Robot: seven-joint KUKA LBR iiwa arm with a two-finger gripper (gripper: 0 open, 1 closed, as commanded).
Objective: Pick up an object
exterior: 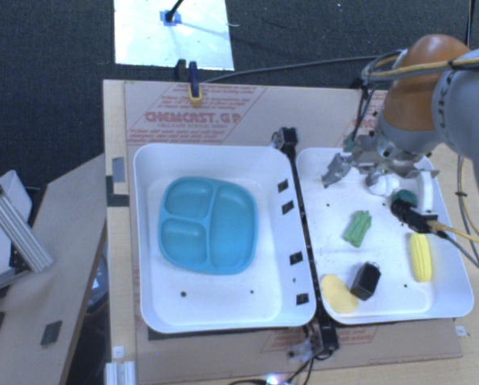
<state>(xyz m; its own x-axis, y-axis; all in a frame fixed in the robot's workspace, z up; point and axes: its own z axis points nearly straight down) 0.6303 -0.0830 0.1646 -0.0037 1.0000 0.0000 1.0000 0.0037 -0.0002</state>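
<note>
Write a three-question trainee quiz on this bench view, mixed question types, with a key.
1. True or false: the blue divided plate lies in the same bin as the corn cob.
2. Multiple choice: which thing lies nearest the right bin's front edge? A. green toy B. black block C. pincer
3. Fill in: the yellow rounded piece sits in the right bin's front ____ corner, as the camera sees it.

Key: 1 false; 2 B; 3 left.
</note>
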